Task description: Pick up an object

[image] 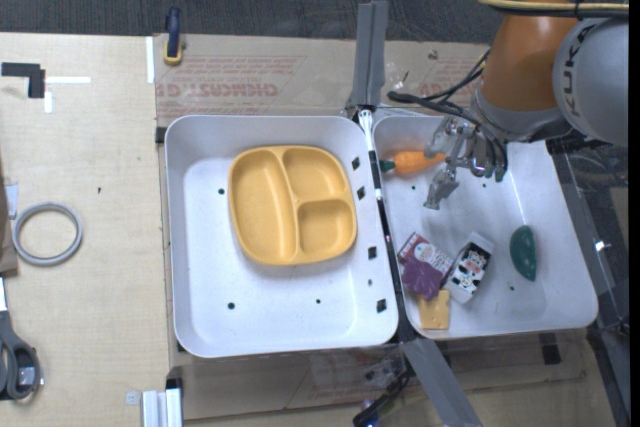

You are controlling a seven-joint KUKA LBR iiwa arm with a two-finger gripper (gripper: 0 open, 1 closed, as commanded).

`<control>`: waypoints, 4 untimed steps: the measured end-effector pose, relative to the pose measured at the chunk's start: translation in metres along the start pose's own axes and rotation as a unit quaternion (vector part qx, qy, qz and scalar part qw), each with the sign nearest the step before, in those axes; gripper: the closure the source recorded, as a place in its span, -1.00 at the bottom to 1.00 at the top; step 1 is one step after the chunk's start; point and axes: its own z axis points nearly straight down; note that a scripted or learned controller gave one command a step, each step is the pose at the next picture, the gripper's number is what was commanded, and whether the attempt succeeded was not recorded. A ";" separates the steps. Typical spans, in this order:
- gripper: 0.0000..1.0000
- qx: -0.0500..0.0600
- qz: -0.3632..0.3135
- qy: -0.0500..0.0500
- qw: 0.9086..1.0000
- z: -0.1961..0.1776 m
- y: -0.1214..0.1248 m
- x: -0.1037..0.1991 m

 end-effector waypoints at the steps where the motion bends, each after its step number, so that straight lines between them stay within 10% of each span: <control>1: 1.00 0.000 -0.001 -0.002 1.000 -0.010 0.001 -0.001; 2: -1.00 0.000 -0.001 -0.002 1.000 -0.009 0.001 -0.001; 4: -1.00 0.001 0.096 0.007 0.995 -0.018 -0.012 -0.003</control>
